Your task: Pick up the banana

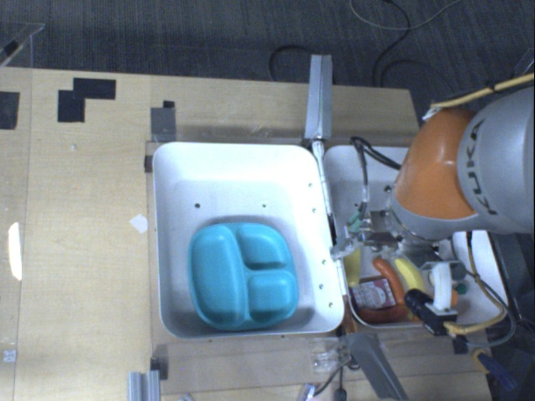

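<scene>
The banana (409,275) lies in the right bin (338,170) near its front, with only a short yellow stretch showing beside a red sausage (387,271). The grey arm with its orange band (435,170) hangs over this bin and hides most of its contents. My gripper (366,239) sits low over the bin's left part, just left of and above the banana. A small yellow piece (354,264) shows right below the gripper; I cannot tell whether it belongs to the banana.
The left bin (242,165) holds a blue divided plate (244,274). In the right bin a dark red packet (374,294) and an orange item (443,293) crowd the front beside the banana. Cables trail at the arm's right.
</scene>
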